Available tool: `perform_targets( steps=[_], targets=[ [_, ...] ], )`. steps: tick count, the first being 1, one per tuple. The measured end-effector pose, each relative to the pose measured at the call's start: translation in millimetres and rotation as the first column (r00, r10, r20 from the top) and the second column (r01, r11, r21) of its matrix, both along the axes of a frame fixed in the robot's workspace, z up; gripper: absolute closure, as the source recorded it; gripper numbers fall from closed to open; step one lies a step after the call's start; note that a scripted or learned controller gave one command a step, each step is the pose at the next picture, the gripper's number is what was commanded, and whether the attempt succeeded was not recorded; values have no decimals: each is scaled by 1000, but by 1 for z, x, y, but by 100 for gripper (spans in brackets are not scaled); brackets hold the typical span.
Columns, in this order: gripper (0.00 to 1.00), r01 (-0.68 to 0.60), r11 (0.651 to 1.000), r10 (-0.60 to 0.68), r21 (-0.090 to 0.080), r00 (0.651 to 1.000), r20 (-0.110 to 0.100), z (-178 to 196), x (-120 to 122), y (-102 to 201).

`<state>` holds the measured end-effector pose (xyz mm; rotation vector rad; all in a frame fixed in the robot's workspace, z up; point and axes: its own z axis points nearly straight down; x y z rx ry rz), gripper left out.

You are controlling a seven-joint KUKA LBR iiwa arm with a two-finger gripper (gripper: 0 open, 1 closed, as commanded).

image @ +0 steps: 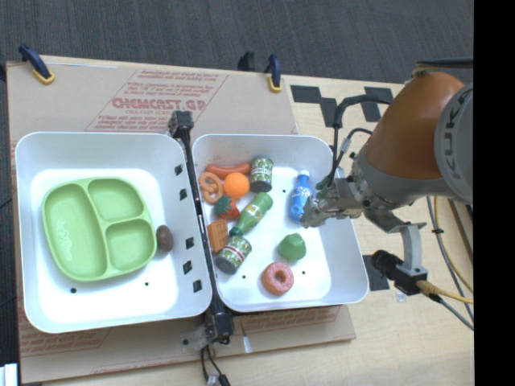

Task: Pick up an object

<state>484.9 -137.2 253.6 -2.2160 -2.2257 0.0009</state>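
One arm (410, 147) — jaws beside blue bottle (299, 195), R bin (342, 276).

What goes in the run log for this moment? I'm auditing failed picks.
stage: approach | gripper: beside blue bottle, right bin | grasp: not visible | left bin: green tray, brown ball

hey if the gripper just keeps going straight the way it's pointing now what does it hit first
Most likely the blue bottle. The gripper reaches in from the right and sits right at the bottle's lower end in the right bin. Depth is hard to judge from above, so it may meet the bin floor beside it instead.
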Motion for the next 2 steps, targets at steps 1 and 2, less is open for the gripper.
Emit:
perform_targets(
  steps=[1, 2],
  targets=[
    [100, -1, 1000, 1, -1, 1000, -2, -21, -9, -22],
    [100, 1, 1000, -1, 0, 1000, 0, -17, 40, -64]
  ],
)
